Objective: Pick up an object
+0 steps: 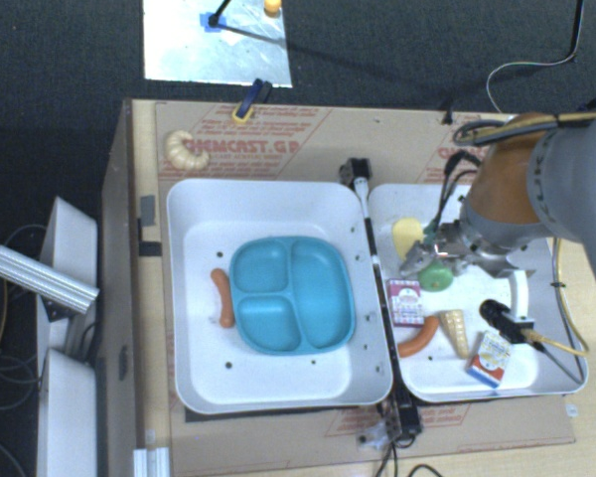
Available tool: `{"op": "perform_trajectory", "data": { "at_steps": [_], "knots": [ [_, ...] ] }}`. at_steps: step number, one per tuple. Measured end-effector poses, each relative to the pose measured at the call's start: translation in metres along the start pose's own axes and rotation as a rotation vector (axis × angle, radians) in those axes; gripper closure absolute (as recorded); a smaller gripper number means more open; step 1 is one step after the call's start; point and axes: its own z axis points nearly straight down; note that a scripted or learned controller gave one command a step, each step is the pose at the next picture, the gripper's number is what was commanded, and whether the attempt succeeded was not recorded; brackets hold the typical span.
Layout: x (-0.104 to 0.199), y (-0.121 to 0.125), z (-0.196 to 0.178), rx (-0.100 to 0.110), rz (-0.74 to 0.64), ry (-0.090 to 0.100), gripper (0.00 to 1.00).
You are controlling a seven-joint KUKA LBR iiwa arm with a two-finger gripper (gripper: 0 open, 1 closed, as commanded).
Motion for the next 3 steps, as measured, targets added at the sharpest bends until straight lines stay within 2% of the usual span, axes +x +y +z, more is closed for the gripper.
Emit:
{"op": "perform_trajectory", "data": {
  "at_steps": [1,2,3],
  "knots": [
    [0.018,0.048,-0.001,-0.003,-0.003,0.0,0.0],
    [0.018,0.012,0.0,0.0,0.0,0.0,0.0],
    [0.0,0.03,-0.001,-0.002,0.0,-0.001,0.0]
  ]
}}
